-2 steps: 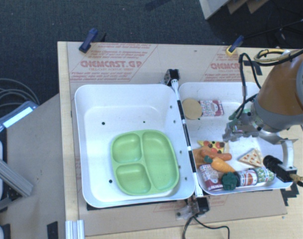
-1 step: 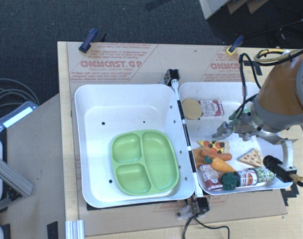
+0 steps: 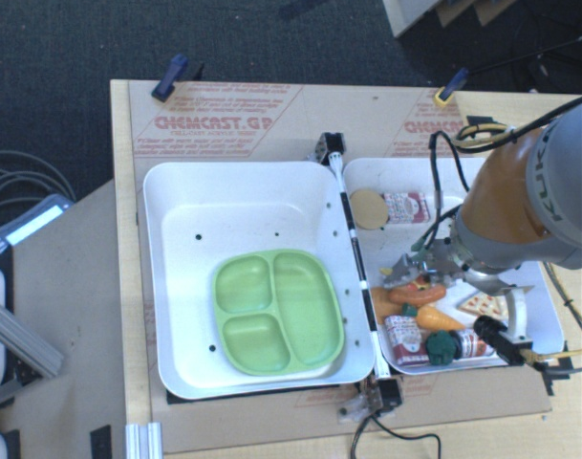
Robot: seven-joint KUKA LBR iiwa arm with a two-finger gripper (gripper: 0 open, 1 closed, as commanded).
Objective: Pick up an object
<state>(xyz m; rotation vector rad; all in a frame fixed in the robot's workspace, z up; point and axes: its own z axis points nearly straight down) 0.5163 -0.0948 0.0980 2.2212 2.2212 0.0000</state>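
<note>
The right bin (image 3: 398, 174) holds several small items. A tan round disc (image 3: 370, 208) lies at its far left beside a red-and-white packet (image 3: 406, 207). Lower down are an orange-brown sausage (image 3: 412, 295), an orange carrot (image 3: 440, 318), a pizza slice (image 3: 482, 305), a red-and-white can (image 3: 402, 337) and a green broccoli piece (image 3: 441, 348) against a dark bottle (image 3: 479, 343). My gripper (image 3: 417, 264) reaches down from the grey and orange arm (image 3: 506, 208) and sits just above the sausage, among the clutter.
The left bin (image 3: 176, 208) holds a green divided plate (image 3: 276, 310) near its front right. A black divider strip (image 3: 348, 220) runs between the bins. Blue clamps (image 3: 168, 77) sit on the cardboard at the back.
</note>
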